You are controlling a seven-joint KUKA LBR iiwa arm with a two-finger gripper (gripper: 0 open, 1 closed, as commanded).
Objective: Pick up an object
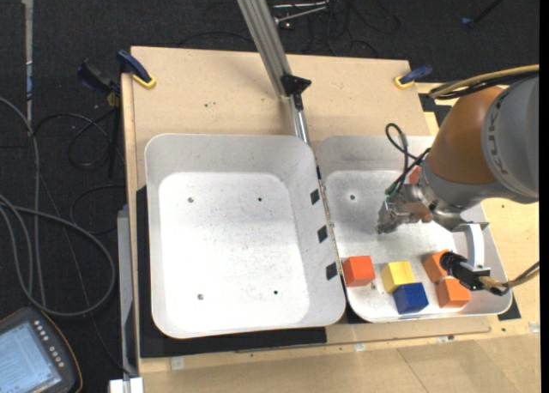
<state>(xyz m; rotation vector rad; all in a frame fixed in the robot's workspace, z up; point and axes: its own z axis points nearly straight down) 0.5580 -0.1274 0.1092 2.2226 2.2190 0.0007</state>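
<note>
Jaws' spread impossible to tell, gripper low over right bin, arm bent above.

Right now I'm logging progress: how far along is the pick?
Nothing looks picked yet. The gripper is over the right bin, above bare floor. The orange block, yellow block and blue block lie along its near edge. Reaching, grasping and lifting remain.

Two white bins sit side by side. One holds five blocks: three orange, one yellow, one blue. One arm reaches in. Two clamps grip the board.
</note>
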